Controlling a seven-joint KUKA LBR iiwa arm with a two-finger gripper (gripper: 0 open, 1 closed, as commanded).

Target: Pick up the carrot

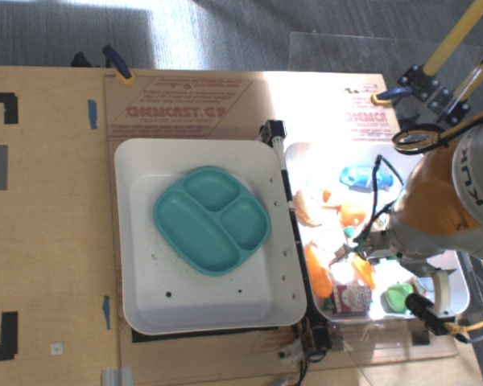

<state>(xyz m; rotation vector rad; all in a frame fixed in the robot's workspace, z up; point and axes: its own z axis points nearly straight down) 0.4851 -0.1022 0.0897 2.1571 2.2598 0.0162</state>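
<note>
Teal divided plate (212,219) in left bin (137,288), arm's tool (356,252) low over the right bin's (459,289) carrot (317,271)

Two shallow white bins sit side by side: the left bin (137,240) and the right bin (459,292). One teal three-compartment plate (212,219) lies in the left bin. Right of that plate, in the overexposed right bin, are about three orange pieces, one a carrot (317,270), plus one blue item (364,177), one green item (396,297) and one red-and-white packet (352,296).

teal plate (212,219) — smooth matt plastic
</note>
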